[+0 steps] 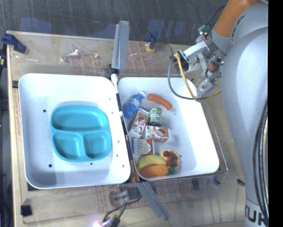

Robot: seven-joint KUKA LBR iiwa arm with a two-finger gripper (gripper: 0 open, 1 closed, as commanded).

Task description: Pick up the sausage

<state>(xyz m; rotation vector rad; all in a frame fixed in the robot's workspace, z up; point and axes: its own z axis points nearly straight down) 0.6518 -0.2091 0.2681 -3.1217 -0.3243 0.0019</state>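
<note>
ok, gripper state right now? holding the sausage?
Gripper: cannot be told whether open or closed. It sits over the right bin's far right corner, holding nothing visible; the sausage lies in the bin.

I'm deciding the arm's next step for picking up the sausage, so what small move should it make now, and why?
Probably bring the claw toward the camera view's left and down over the sausage. The claw hangs above the right bin's far right corner, apart from the sausage, which lies near the far wall with bare floor to its right and a small green jar close by.
</note>
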